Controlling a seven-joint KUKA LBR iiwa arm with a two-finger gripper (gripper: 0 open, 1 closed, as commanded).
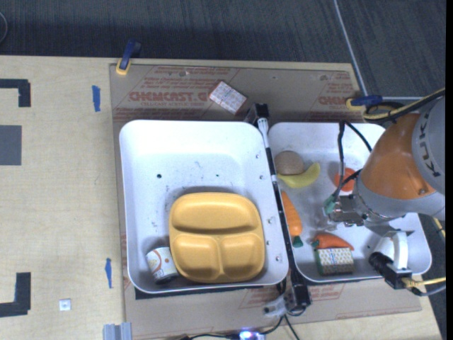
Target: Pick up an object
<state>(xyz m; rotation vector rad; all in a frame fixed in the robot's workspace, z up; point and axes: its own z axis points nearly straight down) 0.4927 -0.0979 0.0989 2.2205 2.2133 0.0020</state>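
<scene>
Gripper (338, 214) state cannot be determined as it hovers in the right bin (311, 271); approach step applies, and next descent must centre on the carrot (292, 217) at 9 o'clock.

A single fixed camera is mounted above the desk (49, 190), looking down at a slant from moderate range. Both white bins lie inside the field: the left bin (141, 190) near centre, the right bin (311, 137) toward 3 o'clock. The arm (400, 168) enters from 3 o'clock.
</scene>
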